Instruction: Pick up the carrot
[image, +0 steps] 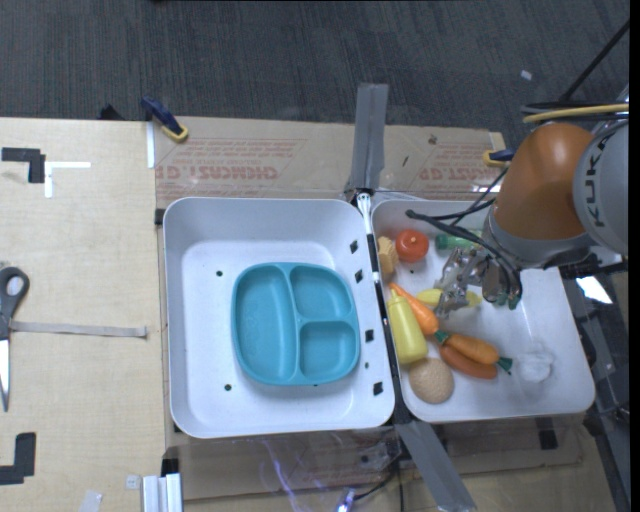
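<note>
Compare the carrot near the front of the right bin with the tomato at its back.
The carrot is long, tapered and orange with a green tip; the tomato is round and red. The carrot lies beside a tan round thing; the tomato sits near the bin's back wall. Both lie in the right bin.

I see a light wooden bench (80, 380) which carries two white bins side by side: the left bin (185, 300) and the right bin (560, 390), touching in the middle. On the bench's left edge lie scissors (8, 320). Behind the bins lies a brown cardboard sheet (260, 160), with a blue-yellow clamp (165, 118) at its far left corner.
</note>
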